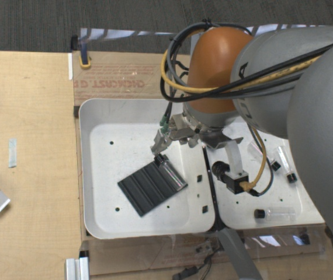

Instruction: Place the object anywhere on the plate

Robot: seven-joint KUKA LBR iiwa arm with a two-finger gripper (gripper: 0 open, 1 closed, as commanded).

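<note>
A robotics lab: a cabled grey arm [295, 80] reaches over two white bins [90, 156] on a plywood tabletop [32, 214] above dark carpet [96, 4].

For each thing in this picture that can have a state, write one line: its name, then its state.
Dark ribbed plate: lying flat in the left bin, set at a slant to the walls.
Left bin: upright, holding the plate.
Right bin: upright, holding a few small items.
Gripper: down over the plate's upper right corner; grip unclear.
Small clear tube: lying on its side in the right bin.
</note>
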